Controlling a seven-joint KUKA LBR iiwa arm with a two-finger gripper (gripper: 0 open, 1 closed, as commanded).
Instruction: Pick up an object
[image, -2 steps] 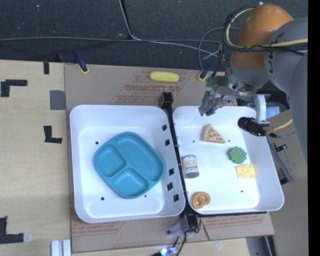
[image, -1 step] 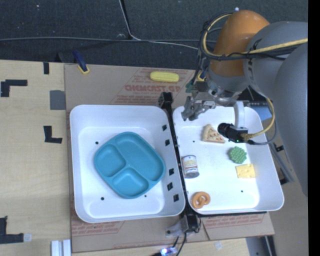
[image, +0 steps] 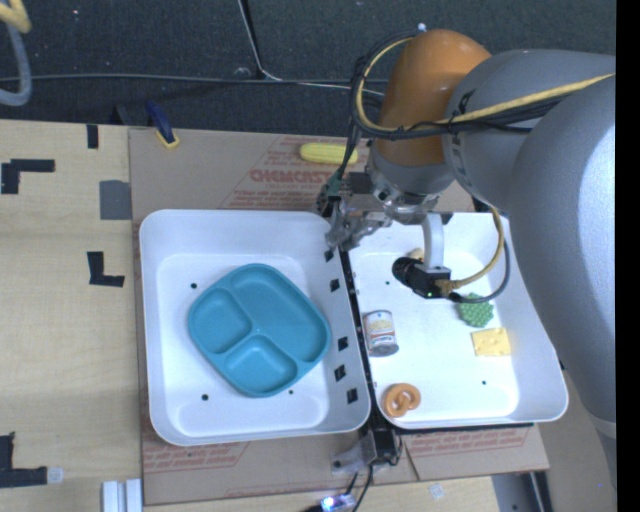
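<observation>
The small can (image: 380, 333) lies on its side in the right bin (image: 540, 400), long axis pointing toward the pretzel (image: 401, 399); the gripper's (image: 345, 222) grip can't be told.

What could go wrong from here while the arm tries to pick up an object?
1. The claw hangs above the wall between the bins, so going down it may hit the rim.
2. The small can lies on its side and may roll away.
3. The yellow cracker lies flat and may slip out.
</observation>
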